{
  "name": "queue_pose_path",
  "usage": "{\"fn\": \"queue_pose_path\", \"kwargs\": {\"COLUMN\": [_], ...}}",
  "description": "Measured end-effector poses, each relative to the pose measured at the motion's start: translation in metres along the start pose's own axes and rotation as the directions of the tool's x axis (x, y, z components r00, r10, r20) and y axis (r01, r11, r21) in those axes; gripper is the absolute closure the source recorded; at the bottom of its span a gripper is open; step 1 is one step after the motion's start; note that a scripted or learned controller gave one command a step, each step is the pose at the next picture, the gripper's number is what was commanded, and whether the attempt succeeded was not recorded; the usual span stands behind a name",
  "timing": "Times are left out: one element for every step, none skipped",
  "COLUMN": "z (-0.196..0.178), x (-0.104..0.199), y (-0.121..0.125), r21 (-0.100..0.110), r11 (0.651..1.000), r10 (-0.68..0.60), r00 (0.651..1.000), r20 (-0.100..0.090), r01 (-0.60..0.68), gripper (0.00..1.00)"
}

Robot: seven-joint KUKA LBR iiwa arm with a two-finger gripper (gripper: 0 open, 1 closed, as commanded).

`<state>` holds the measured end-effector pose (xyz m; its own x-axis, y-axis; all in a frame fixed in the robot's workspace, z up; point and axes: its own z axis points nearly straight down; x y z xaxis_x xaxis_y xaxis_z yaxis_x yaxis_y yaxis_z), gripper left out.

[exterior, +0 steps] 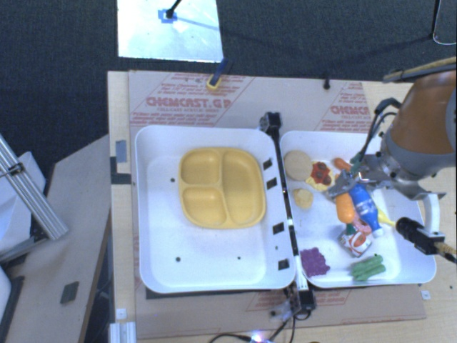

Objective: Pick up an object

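In the right bin [410,263] lie several toy foods. My gripper [348,184] hangs low over the middle of that bin, just above the upper end of a blue bottle [365,207]. An orange fruit [345,210] lies against the bottle's left side. Below them sits a red and white can [356,242]. A tan round cookie [298,165], a pizza slice [322,174] and a small orange piece [342,164] lie left of and above the gripper. The arm's grey and orange wrist [425,131] hides the bin's far right corner.
The left bin [153,263] holds a yellow compartment plate [221,187]. In the right bin also lie purple grapes [314,261], a green vegetable [368,268], a pale yellow piece [303,199] and a yellow strip [385,220]. A black part [421,236] overhangs the right rim.
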<state>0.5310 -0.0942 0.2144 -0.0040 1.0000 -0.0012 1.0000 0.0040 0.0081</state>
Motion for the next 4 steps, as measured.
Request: {"fn": "queue_pose_path", "kwargs": {"z": [-0.010, -0.020, -0.026, -0.017], "x": [0.000, 0.036, 0.074, 0.119], "y": [0.001, 0.036, 0.075, 0.105], "r21": [0.005, 0.003, 0.003, 0.005], "r11": [1.000, 1.000, 1.000, 1.000], "r10": [0.000, -0.005, -0.005, -0.005], "r00": [1.000, 1.000, 1.000, 1.000], "r20": [-0.001, -0.002, -0.002, -0.003], "r01": [0.000, 0.005, 0.005, 0.005], "gripper": [1.00, 1.00, 1.00, 1.00]}}
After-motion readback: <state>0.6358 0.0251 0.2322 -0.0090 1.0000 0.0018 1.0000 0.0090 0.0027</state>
